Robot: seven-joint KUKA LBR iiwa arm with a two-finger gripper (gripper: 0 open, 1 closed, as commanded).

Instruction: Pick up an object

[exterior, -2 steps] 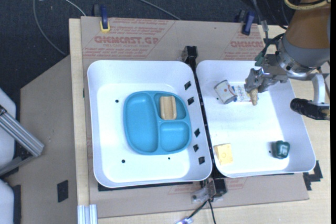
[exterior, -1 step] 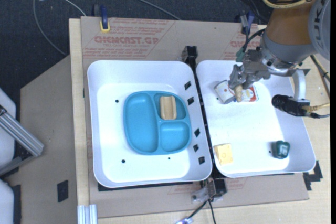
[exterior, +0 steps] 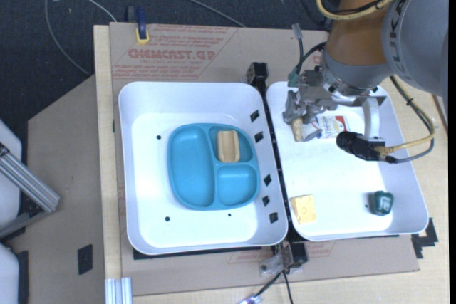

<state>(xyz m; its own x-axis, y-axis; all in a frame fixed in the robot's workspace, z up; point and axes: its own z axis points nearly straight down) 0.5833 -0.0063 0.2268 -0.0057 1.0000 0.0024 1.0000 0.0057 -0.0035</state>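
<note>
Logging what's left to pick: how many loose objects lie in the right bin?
2 in plain sight: a yellow block near the front left corner and a teal object near the front right. Something under the pincer may be a third.

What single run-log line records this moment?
gripper: low over right bin, far end | yellow block, teal object: near end | blue divided tray: left bin

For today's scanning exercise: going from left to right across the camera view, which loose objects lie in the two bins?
Blue divided plate → tan block in the plate's upper right compartment → yellow square → small teal object.
</note>
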